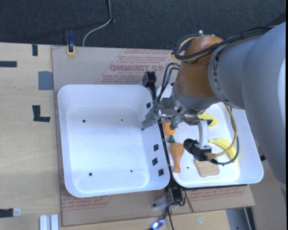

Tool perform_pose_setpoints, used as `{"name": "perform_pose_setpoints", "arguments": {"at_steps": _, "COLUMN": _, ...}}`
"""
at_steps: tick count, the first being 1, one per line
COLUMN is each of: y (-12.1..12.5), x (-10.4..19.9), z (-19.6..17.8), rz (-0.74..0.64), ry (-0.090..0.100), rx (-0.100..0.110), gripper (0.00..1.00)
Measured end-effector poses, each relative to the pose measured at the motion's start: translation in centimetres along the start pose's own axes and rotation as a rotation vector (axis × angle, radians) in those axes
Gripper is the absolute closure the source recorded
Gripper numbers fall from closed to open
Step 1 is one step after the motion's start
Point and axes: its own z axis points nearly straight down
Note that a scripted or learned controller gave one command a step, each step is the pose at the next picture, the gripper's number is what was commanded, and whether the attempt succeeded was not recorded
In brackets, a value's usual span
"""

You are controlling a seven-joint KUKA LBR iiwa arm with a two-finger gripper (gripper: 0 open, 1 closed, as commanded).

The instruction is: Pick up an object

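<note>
My gripper [162,118] hangs low over the left edge of the right bin [249,174], at the divider between the two bins. Just beneath it lies a small orange carrot with a green top [168,129]; whether the gripper touches it I cannot tell. A tan chicken drumstick [176,155] lies below the carrot along the bin's left wall. A slice of toast [207,168] sits near the front of the bin. A yellow banana [226,147] lies to the right, partly behind a cable. Another yellow piece [209,119] peeks out under the wrist.
The left bin [72,128] stands beside the right one on a cardboard sheet [115,66]. The bulky grey arm with its orange band [197,71] covers the back of the right bin. A black cable loops over the toast and banana.
</note>
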Motion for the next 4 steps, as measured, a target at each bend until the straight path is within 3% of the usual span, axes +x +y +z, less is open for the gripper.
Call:
{"name": "perform_pose_setpoints", "arguments": {"at_steps": 1, "y": 11.8, "x": 3.3, "z": -0.1, "rz": 0.005, "ry": -0.004, "rx": -0.011, "gripper": 0.0}}
{"name": "perform_pose_setpoints", "arguments": {"at_steps": 2, "y": 11.3, "x": 6.9, "z": 0.0, "rz": 0.007, "ry": -0.004, "rx": -0.001, "gripper": 0.0}}
{"name": "perform_pose_setpoints", "arguments": {"at_steps": 3, "y": 3.1, "x": 4.5, "z": 0.0, "rz": 0.013, "ry": -0.006, "rx": 0.006, "gripper": 0.0}}
{"name": "perform_pose_setpoints", "arguments": {"at_steps": 4, "y": 4.4, "x": 4.2, "z": -7.2, "rz": 0.01, "ry": -0.004, "rx": -0.008, "gripper": 0.0}}
